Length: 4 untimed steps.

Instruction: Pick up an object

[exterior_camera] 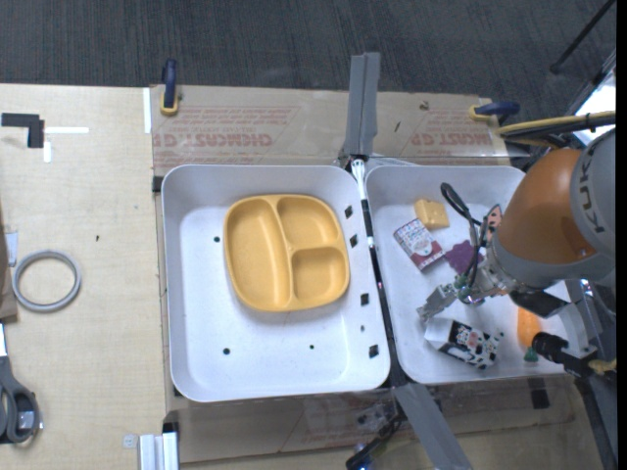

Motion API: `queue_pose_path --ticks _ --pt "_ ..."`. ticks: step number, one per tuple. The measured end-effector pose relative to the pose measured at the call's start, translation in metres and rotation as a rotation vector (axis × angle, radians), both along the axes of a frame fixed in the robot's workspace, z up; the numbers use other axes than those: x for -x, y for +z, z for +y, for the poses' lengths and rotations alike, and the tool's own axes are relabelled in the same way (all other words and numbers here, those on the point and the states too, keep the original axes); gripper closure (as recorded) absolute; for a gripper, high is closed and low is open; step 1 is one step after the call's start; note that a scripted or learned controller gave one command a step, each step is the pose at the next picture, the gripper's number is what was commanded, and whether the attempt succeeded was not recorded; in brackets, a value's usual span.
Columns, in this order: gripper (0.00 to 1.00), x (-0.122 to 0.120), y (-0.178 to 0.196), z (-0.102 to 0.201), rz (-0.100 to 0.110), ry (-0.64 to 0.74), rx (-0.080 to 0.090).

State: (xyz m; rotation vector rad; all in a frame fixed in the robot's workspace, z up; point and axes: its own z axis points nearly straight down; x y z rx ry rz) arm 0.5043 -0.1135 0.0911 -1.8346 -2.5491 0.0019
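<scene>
While my gripper (443,302) hangs low in the right bin (392,292), I can't tell its grip. Objects lie round it: black-white packet (468,343) just below, purple piece (458,256) and red-white box (417,243) above, yellow block (431,213) further up, orange item (530,326) to the right. Box print is too small to read. Left bin (186,292) holds a yellow divided plate (287,252), w/ bare floor round it. Cardboard (235,135) behind shows mirrored lettering, unreadable. Tape roll (43,280) lies on the bench (88,380).
</scene>
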Motion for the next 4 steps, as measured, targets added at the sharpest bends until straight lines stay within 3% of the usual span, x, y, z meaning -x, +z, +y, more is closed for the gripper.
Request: queue_pose_path --ticks 1,2,3,4 --pt "0.00 -0.055 0.000 0.007 0.000 -0.098 0.001" --pt "0.00 -0.081 0.000 0.014 0.000 -0.238 0.002" --pt "1.00 -0.081 0.009 0.014 0.000 -0.235 0.004" --pt "1.00 -0.141 0.100 0.087 0.000 -0.454 0.003"
